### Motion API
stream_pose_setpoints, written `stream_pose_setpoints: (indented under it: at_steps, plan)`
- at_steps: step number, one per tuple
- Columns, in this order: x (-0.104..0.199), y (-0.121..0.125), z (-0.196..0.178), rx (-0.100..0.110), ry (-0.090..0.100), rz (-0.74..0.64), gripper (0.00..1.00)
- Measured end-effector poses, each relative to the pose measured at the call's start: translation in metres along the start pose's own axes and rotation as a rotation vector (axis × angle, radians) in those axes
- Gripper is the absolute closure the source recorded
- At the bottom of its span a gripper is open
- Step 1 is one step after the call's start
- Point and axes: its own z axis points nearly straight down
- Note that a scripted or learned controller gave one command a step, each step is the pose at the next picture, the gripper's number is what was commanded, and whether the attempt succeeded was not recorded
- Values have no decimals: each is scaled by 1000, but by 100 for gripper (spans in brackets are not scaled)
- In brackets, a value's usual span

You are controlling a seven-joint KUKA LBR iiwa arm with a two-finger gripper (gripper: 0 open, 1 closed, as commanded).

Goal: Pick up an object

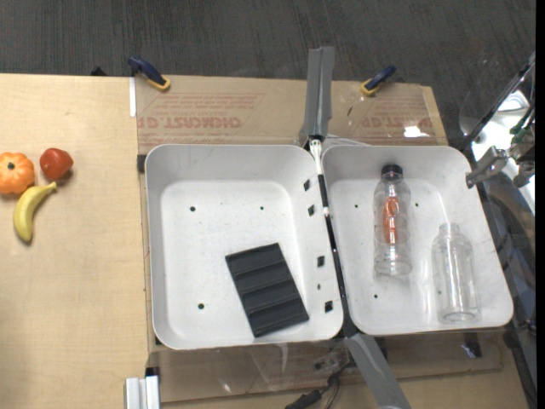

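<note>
A black ribbed block (pixel 266 289) lies flat and slanted in the left white bin (pixel 155 228), near its front edge. The right white bin (pixel 498 254) holds two clear plastic bottles lying lengthwise. One bottle (pixel 392 221) has a black cap at the far end and an orange-red strip inside. The other, plain bottle (pixel 455 273) lies to its right, close to the bin's right wall and nearer the front.
On the wooden bench at the left lie an orange fruit (pixel 14 174), a red fruit (pixel 55 163) and a banana (pixel 30 211). Two blue-and-yellow clamps (pixel 149 72) (pixel 377 78) pin the cardboard (pixel 221 113) behind the bins. Grey metal hardware (pixel 487 169) and cables crowd the right edge.
</note>
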Motion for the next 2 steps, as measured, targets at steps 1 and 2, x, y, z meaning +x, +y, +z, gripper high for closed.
stream_pose_setpoints:
  at_steps: [1,2]
  plan:
    - [68,36,129,1,1,36,0]
    - [99,57,197,-2,0,-145,0]
